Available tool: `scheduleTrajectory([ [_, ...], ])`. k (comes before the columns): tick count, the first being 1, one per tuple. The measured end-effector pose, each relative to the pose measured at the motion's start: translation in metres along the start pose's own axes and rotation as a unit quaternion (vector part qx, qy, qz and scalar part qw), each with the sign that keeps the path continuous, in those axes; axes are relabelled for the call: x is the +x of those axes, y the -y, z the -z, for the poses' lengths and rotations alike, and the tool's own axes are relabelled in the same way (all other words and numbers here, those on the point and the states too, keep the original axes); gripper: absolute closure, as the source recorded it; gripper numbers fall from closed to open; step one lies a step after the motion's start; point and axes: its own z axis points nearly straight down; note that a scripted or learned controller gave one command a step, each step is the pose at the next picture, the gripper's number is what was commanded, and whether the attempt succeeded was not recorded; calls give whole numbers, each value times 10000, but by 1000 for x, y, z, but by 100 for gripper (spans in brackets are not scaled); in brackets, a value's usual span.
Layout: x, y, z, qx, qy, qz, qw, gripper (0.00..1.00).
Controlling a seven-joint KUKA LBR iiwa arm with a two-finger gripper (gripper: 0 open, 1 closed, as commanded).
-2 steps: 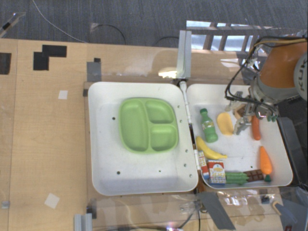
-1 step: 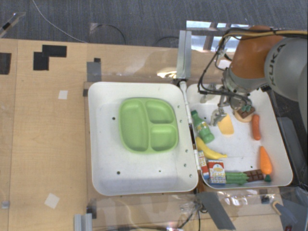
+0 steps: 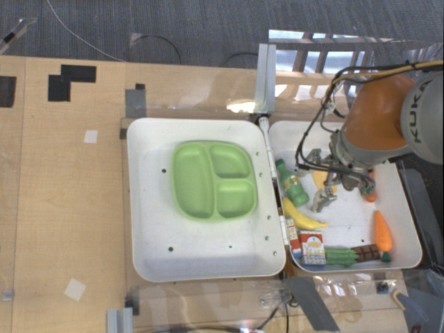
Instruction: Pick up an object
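My gripper [image 3: 324, 198] hangs low over the middle of the right bin [image 3: 406, 217], under the arm's orange band [image 3: 374, 113]. A yellow piece [image 3: 318, 179] lies just beside it on the bin floor. To its left stand a green bottle [image 3: 291, 184] and a banana [image 3: 304, 217]. A carrot [image 3: 383, 232] lies to its right and a small red item [image 3: 370, 194] sits near the wrist. I see nothing held in the gripper.
Along the right bin's front wall lie a red and white box [image 3: 313, 247], a green item [image 3: 340, 256] and a dark bar [image 3: 368, 254]. The left bin [image 3: 149, 248] holds a green divided plate [image 3: 212, 180]. A metal divider [image 3: 272, 179] separates the bins.
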Motion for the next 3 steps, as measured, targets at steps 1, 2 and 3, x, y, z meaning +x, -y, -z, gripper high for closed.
scheduleTrajectory([
  [1,-31,-22,-1,-6,15,-405,9992,0],
  [2,-26,43,-2,9,7,-816,9967,0],
  [3,-28,-24,-1,-5,13,-1167,9932,0],
])
